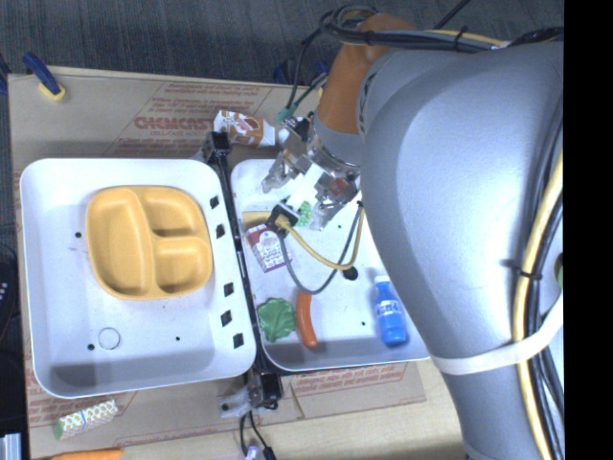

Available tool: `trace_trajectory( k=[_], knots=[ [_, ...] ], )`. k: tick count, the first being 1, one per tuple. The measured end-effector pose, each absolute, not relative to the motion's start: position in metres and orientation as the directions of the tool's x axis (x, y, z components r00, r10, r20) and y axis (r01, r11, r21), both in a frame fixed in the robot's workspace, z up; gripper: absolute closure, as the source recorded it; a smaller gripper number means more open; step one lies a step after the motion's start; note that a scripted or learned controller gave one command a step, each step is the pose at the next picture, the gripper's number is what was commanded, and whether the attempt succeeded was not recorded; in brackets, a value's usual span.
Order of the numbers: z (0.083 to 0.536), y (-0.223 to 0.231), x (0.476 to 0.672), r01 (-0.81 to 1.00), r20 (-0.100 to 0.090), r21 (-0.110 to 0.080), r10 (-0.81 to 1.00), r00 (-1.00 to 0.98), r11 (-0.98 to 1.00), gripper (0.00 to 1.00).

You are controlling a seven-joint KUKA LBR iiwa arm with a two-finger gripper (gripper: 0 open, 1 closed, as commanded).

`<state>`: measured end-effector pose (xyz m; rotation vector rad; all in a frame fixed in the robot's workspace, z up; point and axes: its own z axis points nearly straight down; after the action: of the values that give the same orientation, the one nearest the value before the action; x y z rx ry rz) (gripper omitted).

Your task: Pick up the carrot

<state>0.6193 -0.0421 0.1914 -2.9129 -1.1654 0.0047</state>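
The grey arm [460,190] takes up the view's right side, bent over the right-hand bin [335,353]. The left-hand bin [48,257] holds a yellow divided tray [148,240]. The gripper [301,192] hangs over the far part of the right-hand bin, its jaws spread apart with nothing between them (the bin floor shows in the gap). A blue bottle [388,312] lies near the bin's right wall. The carrot [306,319] lies on the bin floor near the front wall, well apart from the gripper, lengthwise towards the front. A green leafy piece [277,319] sits just beside it, on the view's left. A small red-and-white packet [268,248] lies by the dividing wall.
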Motion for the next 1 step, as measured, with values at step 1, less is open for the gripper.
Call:
trace_trajectory(
  k=[1],
  knots=[
    [0.1915, -0.0359, 0.6462, 0.762, -0.001, -0.004, 0.762, 0.647, -0.647, 0.0]
  ],
)
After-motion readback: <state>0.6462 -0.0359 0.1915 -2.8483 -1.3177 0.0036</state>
